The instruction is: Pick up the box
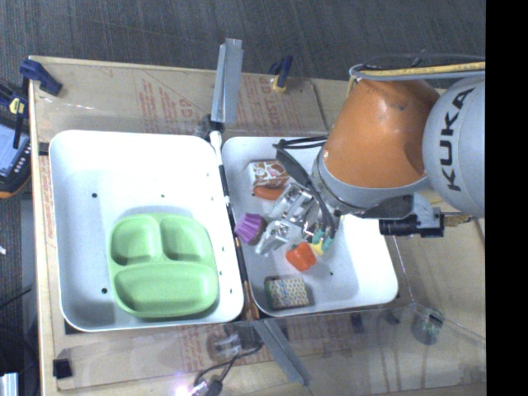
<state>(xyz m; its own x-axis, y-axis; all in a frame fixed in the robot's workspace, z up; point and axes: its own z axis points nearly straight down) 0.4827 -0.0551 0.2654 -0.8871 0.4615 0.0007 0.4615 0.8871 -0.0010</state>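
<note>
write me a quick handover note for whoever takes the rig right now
Hand: low in the right bin, among the small items; its grip cannot be judged from this view.
Box: printed box lying at the back of the right bin, just behind the hand, not lifted.
Also there: purple piece, orange piece, patterned block. Green divided tray sits in the left bin.
Done: nothing yet.
Left: grasp and raise the box.

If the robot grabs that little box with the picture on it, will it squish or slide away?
The box looks like thin printed cardboard, so it is probably light and may dent if squeezed hard. It lies flat against the right bin's smooth white floor near a corner, so a push would likely slide it rather than tip it.
</note>
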